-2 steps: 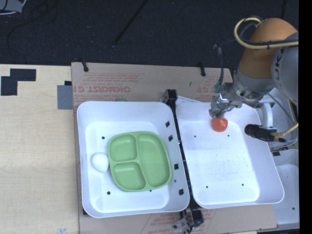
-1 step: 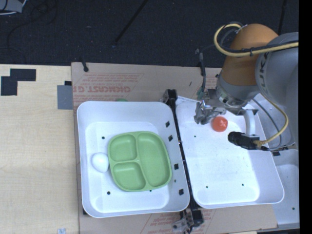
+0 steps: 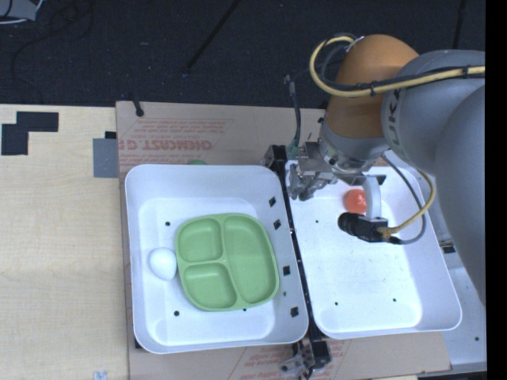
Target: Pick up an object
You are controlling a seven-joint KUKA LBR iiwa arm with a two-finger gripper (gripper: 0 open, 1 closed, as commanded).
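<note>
- At three o'clock of the bench sits the right bin (image 3: pixel 412 307), with the grey arm (image 3: pixel 444 125) reaching over its twelve o'clock rim.
- Near that rim the gripper (image 3: pixel 305 187) hangs at the bin's eleven o'clock corner; how it is set cannot be told.
- An orange ball (image 3: pixel 354 201) lies at the bin's twelve o'clock side, near the gripper but apart from it.
- At nine o'clock the left bin (image 3: pixel 158 188) bears a green divided plate (image 3: pixel 226 260).
- A white egg (image 3: pixel 163 263) rests just beside the plate, at its nine o'clock edge.
</note>
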